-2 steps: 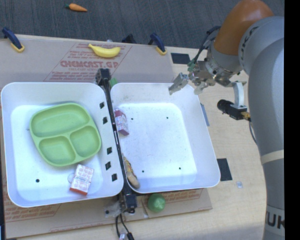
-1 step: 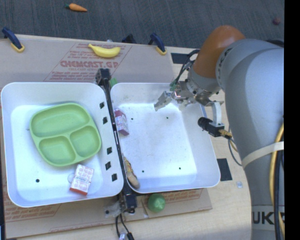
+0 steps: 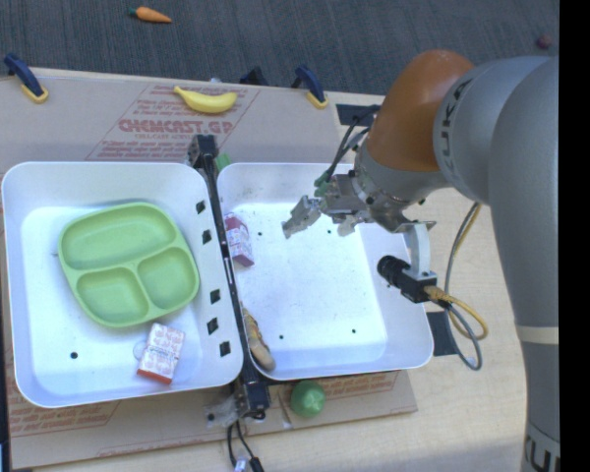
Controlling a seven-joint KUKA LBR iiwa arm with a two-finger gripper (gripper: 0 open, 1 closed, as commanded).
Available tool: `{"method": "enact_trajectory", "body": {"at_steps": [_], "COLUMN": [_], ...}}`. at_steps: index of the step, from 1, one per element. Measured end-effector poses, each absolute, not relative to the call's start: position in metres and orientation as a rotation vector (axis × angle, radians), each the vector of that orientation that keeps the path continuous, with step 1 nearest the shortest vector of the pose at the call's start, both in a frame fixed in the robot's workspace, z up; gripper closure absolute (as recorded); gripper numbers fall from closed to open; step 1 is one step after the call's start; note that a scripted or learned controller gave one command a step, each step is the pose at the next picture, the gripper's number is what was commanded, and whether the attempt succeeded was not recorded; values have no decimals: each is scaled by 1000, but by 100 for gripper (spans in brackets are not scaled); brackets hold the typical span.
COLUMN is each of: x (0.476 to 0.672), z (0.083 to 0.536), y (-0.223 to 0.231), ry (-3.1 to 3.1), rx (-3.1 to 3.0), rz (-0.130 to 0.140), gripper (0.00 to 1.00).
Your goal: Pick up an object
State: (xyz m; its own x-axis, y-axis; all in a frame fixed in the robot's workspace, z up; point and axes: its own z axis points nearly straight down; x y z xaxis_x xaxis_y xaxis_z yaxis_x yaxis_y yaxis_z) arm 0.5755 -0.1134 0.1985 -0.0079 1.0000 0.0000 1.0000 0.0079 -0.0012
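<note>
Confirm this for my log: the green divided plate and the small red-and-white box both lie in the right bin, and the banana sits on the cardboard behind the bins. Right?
Not quite. The camera view shows the plate and the box in the left bin, not the right one. The banana does sit on the cardboard behind the bins.

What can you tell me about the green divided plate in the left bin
The green plate is pale lime, looks like smooth plastic, a rounded rectangle with three compartments: one long one across the top and two smaller ones below. It lies flat and right side up on the floor of the left bin, turned slightly askew. Its compartments hold nothing. A small red and white packet lies just below it, apparently not touching.
</note>
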Motion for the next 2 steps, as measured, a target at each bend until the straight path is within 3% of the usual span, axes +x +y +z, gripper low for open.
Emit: {"method": "enact_trajectory", "body": {"at_steps": [1, 2], "x": [507, 601], "z": [191, 192], "y": [1, -40], "ry": [-2229, -2225], "rx": [-2209, -2216], "rz": [5, 2], "gripper": [0, 0]}}
